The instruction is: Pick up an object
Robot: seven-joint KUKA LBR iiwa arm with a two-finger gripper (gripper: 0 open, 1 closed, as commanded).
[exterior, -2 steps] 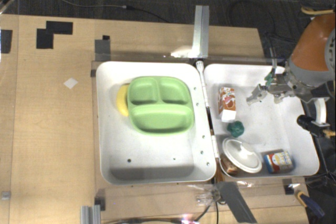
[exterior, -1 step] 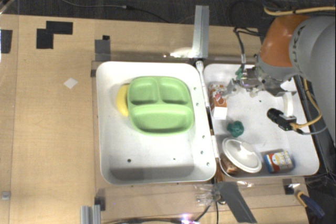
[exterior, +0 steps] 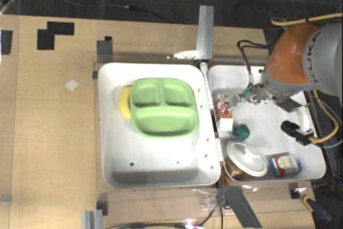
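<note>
- Arm (exterior: 305,61) comes in from the right and hangs over the back of the right bin (exterior: 316,169); the pickables all sit here.
- Gripper (exterior: 252,95) is small and blurred: can't tell how far open, nothing seen in it.
- Nearest targets, my read: teal ball (exterior: 241,132) and white block (exterior: 225,124), just in front of the gripper.
- Further forward: white bowl (exterior: 247,159), can (exterior: 282,164).
- Crowded along the divider (exterior: 211,115); a packet (exterior: 222,104) sits there, so wall clearance looks tight.
- Left bin (exterior: 112,131) holds a green tray (exterior: 162,106) over something yellow (exterior: 124,102), well apart from the gripper.
</note>
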